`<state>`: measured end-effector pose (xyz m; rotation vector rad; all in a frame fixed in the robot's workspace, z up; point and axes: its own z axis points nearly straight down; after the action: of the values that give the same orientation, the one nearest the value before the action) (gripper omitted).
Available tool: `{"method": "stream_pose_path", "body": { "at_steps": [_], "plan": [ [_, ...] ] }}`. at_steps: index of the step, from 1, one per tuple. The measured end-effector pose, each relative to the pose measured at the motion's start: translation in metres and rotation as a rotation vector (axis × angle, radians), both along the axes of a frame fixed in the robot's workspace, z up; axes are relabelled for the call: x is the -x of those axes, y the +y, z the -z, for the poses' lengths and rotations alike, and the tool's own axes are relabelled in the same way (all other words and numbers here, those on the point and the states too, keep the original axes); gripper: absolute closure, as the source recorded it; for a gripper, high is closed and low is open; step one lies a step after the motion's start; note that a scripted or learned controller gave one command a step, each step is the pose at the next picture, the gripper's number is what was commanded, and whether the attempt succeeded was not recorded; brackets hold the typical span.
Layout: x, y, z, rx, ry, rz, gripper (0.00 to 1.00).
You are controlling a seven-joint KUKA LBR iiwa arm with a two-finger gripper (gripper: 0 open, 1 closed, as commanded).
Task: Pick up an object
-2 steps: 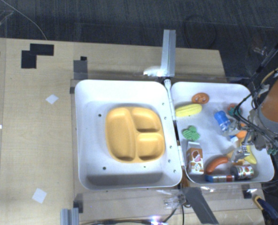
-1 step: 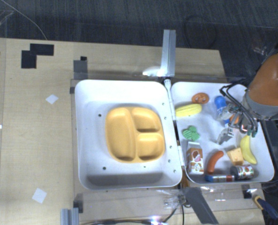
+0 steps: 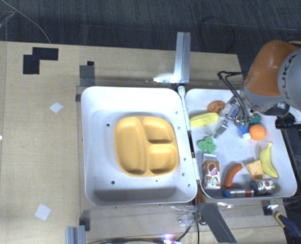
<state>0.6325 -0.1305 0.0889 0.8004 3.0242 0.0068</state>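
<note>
We see the tool [image 3: 227, 120] low inside the right bin [image 3: 288, 187], reaching in from the right under the grey arm [image 3: 298, 80] with its orange band. Whether it is wide or narrow we cannot tell; the metal parts blur together, and nothing shows between them.

We take the tool as our landmark. Just left of it lies a yellow corn cob [image 3: 204, 119], close to touching. Just above it sits a small brown pretzel-like piece [image 3: 216, 106]. Below and left of it lies a green ridged toy [image 3: 207, 145]. To its right sits an orange ball [image 3: 258, 131], with a bit of teal beside it. Further below are a small carton [image 3: 210, 173], a red sausage [image 3: 232, 173], a tan cheese wedge [image 3: 254, 168], a banana [image 3: 268, 160] and a dark can [image 3: 263, 187] lying on its side. Well to the left, in the left bin [image 3: 89, 136], rests a yellow divided tray [image 3: 145, 145].

We judge the corn cob the likeliest target, being nearest. It looks like a light plastic play food, stiff and smooth, so likely to slip or roll. We would take it across its short width, near the middle. The ball would squirt out more easily; the green toy looks softer and flatter, with ridges that may give better purchase.
</note>
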Motion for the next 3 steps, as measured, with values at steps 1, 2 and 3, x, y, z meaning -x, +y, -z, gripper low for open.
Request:
{"method": "stream_pose_path", "body": {
  "at_steps": [1,2,3],
  "plan": [
    [-0.019,0.038,0.0,0.002,0.023,0.244,0.0],
    [-0.027,0.042,-0.014,0.001,-0.008,0.233,1.0],
    [-0.012,0.019,-0.143,-0.001,-0.008,0.307,1.0]
  ]
}}
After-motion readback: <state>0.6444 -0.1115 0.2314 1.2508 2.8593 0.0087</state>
